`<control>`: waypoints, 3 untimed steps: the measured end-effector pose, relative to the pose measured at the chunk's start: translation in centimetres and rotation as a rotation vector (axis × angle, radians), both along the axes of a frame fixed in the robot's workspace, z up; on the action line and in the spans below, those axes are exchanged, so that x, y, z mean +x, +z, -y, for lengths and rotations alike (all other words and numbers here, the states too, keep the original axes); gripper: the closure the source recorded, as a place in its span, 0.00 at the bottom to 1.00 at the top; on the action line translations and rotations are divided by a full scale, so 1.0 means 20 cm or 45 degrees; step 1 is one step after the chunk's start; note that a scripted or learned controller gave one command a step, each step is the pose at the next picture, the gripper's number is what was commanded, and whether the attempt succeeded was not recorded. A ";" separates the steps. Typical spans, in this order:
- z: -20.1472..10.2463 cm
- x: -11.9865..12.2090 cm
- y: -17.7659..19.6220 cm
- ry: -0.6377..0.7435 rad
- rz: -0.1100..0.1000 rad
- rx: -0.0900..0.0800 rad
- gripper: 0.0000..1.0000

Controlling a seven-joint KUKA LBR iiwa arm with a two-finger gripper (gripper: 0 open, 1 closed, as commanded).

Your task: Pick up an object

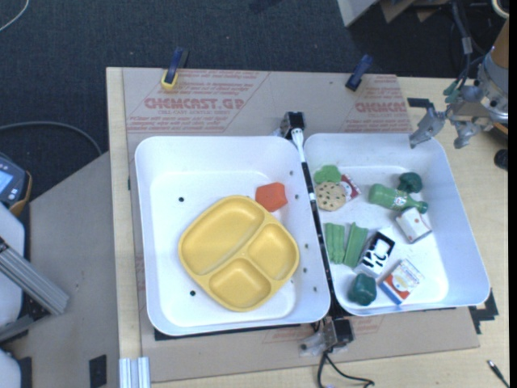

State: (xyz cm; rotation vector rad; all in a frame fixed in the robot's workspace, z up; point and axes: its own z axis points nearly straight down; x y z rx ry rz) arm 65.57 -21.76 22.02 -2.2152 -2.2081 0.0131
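Splayed open and holding nothing, the gripper (443,132) hangs over the far right corner of the right bin (467,241), so every candidate lies nearer the camera: left to right, the cookie (329,195), the green bottle (389,196), the dark green toy (410,182) nearest.

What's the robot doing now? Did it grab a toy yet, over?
Gripper open, above right bin's far edge, holding nothing. Toys untouched in right bin; nearest is green bottle. Yellow tray and orange block in left bin. Nothing blocking.
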 end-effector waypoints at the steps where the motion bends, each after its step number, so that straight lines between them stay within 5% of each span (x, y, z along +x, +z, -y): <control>1: 0.00 0.01 0.05 0.004 0.019 -0.005 0.00; 3: -0.07 0.01 -0.53 0.006 0.011 -0.002 0.00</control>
